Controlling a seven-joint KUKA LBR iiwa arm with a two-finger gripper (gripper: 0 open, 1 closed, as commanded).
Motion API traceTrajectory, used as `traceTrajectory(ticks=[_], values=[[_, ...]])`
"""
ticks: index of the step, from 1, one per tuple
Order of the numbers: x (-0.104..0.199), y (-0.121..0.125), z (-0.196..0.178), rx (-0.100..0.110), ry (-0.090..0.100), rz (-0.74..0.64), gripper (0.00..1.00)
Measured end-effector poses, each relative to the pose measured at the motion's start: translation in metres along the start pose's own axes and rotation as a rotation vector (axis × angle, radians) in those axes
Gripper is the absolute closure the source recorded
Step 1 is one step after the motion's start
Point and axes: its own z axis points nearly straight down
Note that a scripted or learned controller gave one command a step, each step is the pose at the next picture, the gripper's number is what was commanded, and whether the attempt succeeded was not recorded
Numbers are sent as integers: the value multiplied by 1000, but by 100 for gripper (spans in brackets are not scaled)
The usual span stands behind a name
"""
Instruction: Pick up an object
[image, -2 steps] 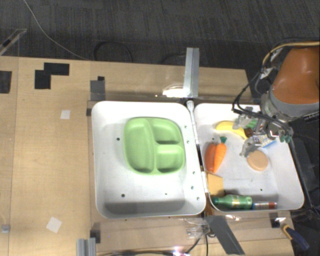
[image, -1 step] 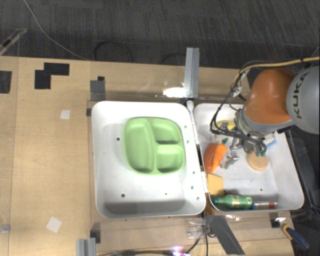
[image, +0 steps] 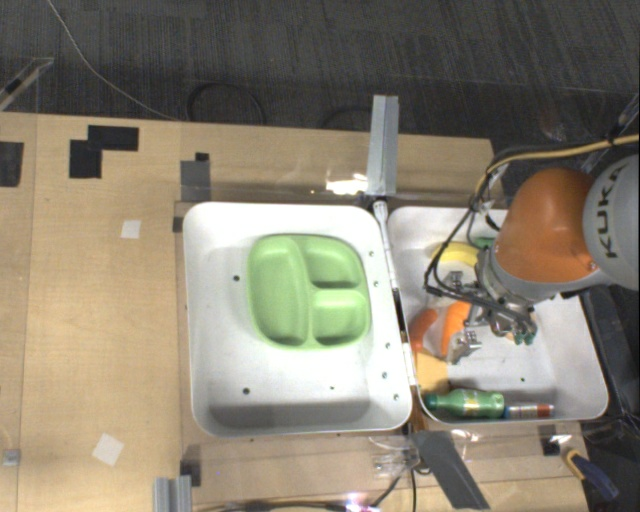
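Orange item (image: 452, 322): right bin (image: 570, 395), directly under gripper (image: 468, 338).
Gripper: low over it for a grasp; grip state can't tell.
Green bottle (image: 465, 404): just below orange item, against bin wall.
Green tray (image: 306, 290): left bin (image: 215, 390), well apart.

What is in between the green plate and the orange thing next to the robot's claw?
In the camera view, bare white floor of the left bin lies past the green divided plate, then the two bins' meeting rims, then the orange object in the right bin.

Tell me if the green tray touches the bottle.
Apart. The camera view shows the green tray in the left bin, the bottle in the right bin.
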Motion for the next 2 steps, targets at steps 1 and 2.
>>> traceTrajectory(ticks=[1,2], values=[[-6,1,-15,3,-18,-6,100],[-93,7,-129,0,-1,145,100]])
